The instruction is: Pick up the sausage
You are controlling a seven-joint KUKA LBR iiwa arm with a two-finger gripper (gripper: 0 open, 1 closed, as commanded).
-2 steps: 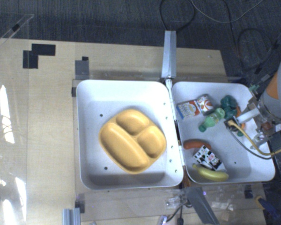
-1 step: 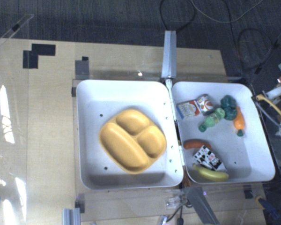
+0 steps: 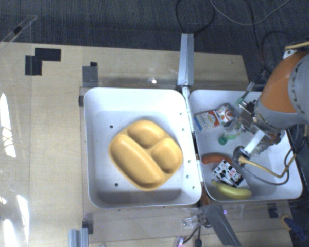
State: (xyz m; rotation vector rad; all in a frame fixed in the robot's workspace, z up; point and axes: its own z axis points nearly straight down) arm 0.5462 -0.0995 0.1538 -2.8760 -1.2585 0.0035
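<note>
– Where's the sausage [image 3: 212, 158]?
– Right bin [image 3: 208, 101], near its left wall: a short reddish-brown link, smooth, lying flat, just beside a black-and-white patterned box [image 3: 228, 172].
– Any labels?
– A carton [image 3: 206, 120] and a can [image 3: 225, 113] carry print, too small to read.
– The jaws?
– Above the bin's middle; open or closed, I cannot tell.

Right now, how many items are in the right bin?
6: carton and can at the far side, a green item in the middle, sausage mid-left, patterned box and banana at the near edge. The arm may hide more.
</note>
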